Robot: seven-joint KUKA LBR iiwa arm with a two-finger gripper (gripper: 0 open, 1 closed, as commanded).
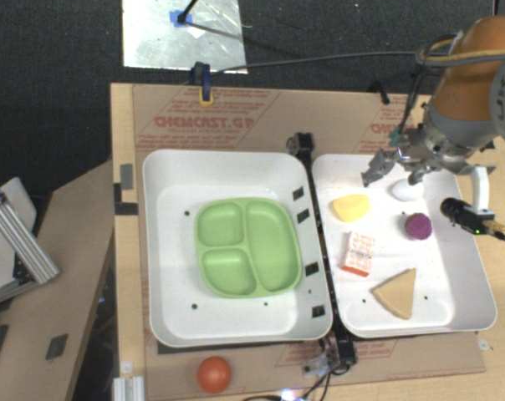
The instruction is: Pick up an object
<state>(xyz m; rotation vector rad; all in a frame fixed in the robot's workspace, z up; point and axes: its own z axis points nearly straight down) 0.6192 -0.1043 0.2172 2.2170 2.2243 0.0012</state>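
My gripper (396,172) hangs over the far part of the right bin (470,307), open, with nothing between its spread fingers. A yellow lump (351,207) lies just in front of and below its left finger. A small white round thing (403,192) sits right under the gripper. A purple ball (417,225) rests nearer the right side of the bin. A red-and-white small box (359,252) lies at the bin's middle, and a tan wedge (396,292) lies near the front.
The left bin (165,224) holds a green divided plate (247,247). An orange ball (214,374) sits on the bench outside the bins, at the front. A black sensor (457,213) sticks out on the arm's right side.
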